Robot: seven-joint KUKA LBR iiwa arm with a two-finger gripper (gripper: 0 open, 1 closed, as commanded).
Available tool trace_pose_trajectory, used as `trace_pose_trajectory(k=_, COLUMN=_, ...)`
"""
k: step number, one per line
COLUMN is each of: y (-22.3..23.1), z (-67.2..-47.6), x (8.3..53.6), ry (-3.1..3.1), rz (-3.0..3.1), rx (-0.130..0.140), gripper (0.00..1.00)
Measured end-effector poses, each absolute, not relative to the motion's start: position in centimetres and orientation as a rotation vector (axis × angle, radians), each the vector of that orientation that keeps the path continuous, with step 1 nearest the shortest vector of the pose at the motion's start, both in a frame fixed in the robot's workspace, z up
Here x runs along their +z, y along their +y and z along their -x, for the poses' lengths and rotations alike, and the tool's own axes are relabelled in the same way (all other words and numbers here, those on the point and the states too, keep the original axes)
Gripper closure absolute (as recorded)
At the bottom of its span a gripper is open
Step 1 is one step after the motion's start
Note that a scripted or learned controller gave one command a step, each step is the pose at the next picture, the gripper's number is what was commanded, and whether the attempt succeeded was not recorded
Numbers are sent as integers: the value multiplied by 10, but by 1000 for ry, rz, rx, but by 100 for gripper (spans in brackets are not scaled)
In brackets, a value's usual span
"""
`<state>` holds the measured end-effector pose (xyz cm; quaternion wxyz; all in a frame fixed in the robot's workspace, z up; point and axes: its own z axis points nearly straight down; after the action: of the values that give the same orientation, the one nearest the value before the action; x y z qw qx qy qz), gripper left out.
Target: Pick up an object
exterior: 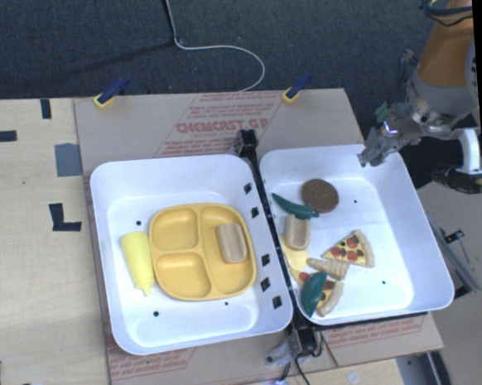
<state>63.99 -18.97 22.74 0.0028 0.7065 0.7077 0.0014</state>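
Observation:
The right bin (409, 216) holds a brown round cookie (318, 195), a green pepper-like piece (294, 206), a tan bread-like cylinder (296, 231), a pizza slice (350, 251), and a second slice with a green leaf (317, 288) near the front. In the left bin (113, 206) lie a yellow compartment tray (201, 250) with a tan piece (232, 241) in it and a yellow corn-like object (137, 260). My gripper (374, 154) hovers over the right bin's back right corner, away from all the objects, with nothing visibly between its fingers.
Both bins rest on a cardboard sheet (211, 127) held by yellow and blue clips at the back. A white cable (213, 48) loops over the dark floor behind. The arm (447, 63) comes in from the upper right.

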Motion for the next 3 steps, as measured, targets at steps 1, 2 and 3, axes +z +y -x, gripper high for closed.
trace_pose_trajectory(k=1, y=-189, z=-640, x=224, ry=2222, rz=-2220, rx=-2, gripper=100)
trace_pose_trajectory(k=2, y=-143, z=-600, x=229, ry=2227, rz=-2220, rx=-2, gripper=100)
trace_pose_trajectory(k=3, y=-112, z=-559, x=234, ry=2226, rz=-2221, rx=-3, gripper=100)
